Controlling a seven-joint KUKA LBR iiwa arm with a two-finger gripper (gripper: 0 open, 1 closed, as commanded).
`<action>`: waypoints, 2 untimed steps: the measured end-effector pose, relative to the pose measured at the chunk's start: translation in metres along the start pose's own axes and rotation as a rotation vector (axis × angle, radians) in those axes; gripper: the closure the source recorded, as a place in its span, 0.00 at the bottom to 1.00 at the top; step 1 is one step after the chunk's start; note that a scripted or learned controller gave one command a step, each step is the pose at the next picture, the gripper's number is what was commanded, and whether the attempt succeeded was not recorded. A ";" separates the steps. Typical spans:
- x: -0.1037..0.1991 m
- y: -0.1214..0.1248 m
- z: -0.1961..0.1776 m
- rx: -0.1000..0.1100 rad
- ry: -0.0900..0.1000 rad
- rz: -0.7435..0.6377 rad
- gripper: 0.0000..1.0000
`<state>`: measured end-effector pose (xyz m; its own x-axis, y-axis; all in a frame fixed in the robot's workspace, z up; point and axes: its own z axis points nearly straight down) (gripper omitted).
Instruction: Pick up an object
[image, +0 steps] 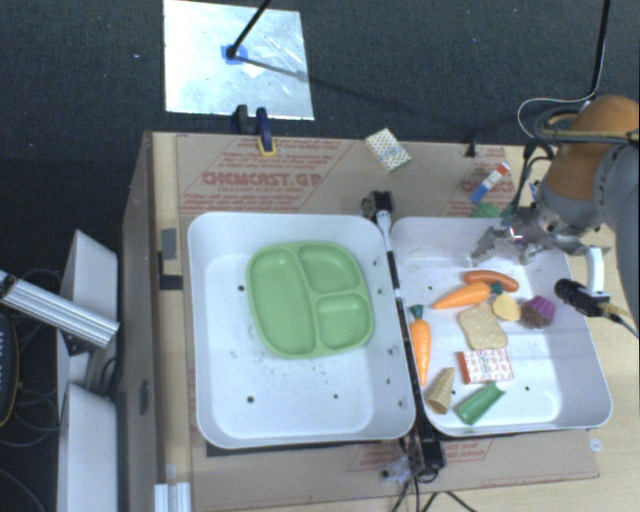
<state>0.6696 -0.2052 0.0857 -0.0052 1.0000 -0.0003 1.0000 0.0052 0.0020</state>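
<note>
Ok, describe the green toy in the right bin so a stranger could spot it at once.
Start at the right bin, the one crowded with toy food rather than the one holding the green tray. Go to its near edge: the green piece lies there, tilted, just below the red and white packet and right of the ice cream cone. It is the only green item in that bin.
</note>
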 end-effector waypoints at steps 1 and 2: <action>0.000 0.000 0.000 0.000 0.000 0.000 0.00; 0.000 0.000 0.000 0.000 0.000 0.000 0.00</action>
<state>0.6696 -0.2051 0.0857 -0.0054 1.0000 -0.0004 1.0000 0.0054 0.0019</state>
